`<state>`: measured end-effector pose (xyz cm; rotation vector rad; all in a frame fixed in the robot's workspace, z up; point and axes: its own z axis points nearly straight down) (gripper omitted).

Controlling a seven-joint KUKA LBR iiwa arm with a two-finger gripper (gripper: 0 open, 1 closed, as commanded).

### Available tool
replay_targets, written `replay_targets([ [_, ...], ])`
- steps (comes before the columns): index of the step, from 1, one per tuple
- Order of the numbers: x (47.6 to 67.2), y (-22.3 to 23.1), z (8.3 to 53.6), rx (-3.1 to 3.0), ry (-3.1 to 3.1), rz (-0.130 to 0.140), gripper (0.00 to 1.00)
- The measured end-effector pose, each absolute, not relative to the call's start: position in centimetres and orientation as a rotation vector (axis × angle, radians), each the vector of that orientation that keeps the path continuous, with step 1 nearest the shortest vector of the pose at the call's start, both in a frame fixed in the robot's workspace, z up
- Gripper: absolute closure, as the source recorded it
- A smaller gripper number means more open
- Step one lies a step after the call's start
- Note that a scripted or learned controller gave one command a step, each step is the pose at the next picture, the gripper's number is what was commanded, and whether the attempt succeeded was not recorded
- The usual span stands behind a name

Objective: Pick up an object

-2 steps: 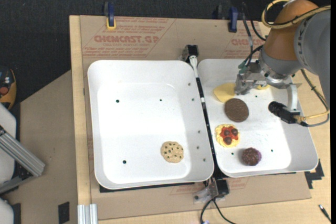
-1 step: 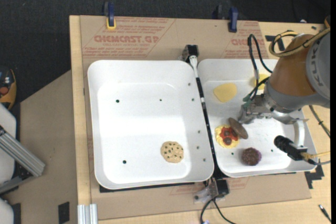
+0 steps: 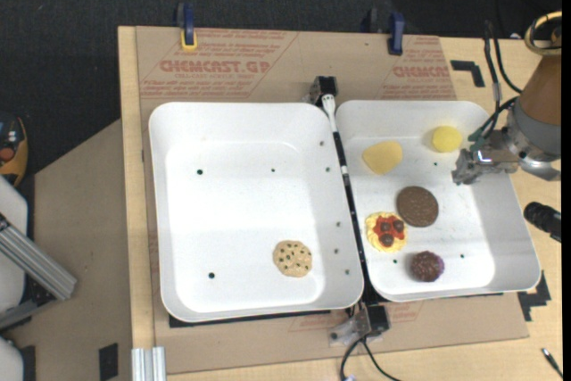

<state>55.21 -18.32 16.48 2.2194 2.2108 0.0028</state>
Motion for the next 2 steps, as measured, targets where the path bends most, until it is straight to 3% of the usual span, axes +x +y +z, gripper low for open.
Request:
replay_targets([
  [1, 47.4, -17.9, 8.3, 2.234, 2.224, -0.007, 1.0],
  [2, 51.2, -13.5, 15.6, 2.212, 2.223, 0.006, 1.0],
])
